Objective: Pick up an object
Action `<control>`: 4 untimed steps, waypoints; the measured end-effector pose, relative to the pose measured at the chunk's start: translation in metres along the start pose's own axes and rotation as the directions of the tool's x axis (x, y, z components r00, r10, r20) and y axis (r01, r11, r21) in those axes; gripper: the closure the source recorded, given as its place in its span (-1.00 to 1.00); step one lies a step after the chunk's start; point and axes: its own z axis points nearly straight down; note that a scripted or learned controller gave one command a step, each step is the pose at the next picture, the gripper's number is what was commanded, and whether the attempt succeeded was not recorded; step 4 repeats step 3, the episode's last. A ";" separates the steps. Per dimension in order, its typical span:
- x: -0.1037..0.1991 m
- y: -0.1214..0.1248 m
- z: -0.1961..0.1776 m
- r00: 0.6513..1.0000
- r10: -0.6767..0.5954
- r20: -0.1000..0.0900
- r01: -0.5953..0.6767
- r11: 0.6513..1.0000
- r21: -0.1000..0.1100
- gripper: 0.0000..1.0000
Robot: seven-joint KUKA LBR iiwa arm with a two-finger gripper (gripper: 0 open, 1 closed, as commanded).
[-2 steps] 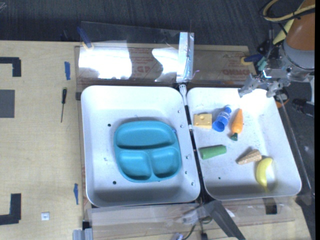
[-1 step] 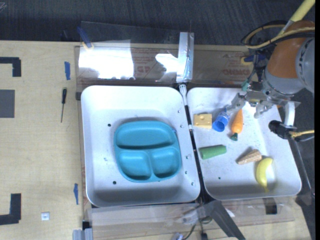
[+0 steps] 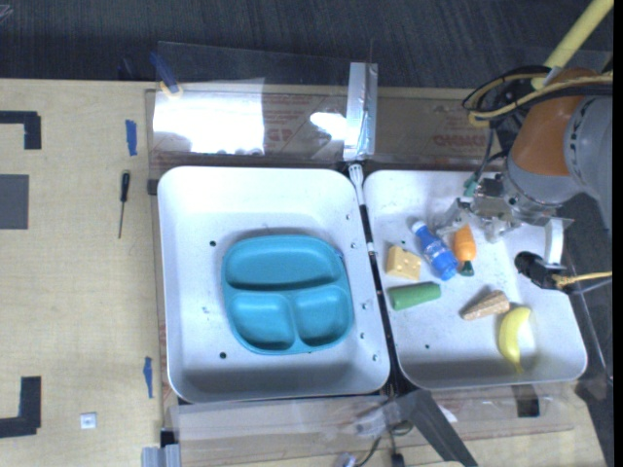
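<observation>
Nearest the lens: front rim of left bin [image 3: 282, 389], smooth white plastic. Inside it, blue divided tray [image 3: 286, 292], three compartments, glossy, rounded corners. Right bin [image 3: 545, 366] holds the pick candidates, left to right: yellow wedge [image 3: 402, 262], green cylinder [image 3: 415, 296], blue bottle [image 3: 434, 251], orange carrot-like piece [image 3: 465, 243], tan cone-like piece [image 3: 484, 306], yellow banana [image 3: 514, 335]. All look like smooth toy plastic. Gripper [image 3: 484, 212] sits over the bin's back area, just above the carrot and bottle; finger state cannot be told from this slant. Judgement: carrot and bottle crowd each other, so descend centred on one, fingers straddling its narrow width.
</observation>
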 end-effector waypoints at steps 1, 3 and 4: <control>0.000 0.002 -0.013 1.000 -0.001 0.000 0.001 1.000 -0.005 1.00; 0.118 -0.019 -0.122 1.000 -0.010 -0.002 0.010 1.000 0.004 1.00; 0.118 -0.019 -0.122 1.000 -0.010 -0.002 0.010 1.000 0.004 1.00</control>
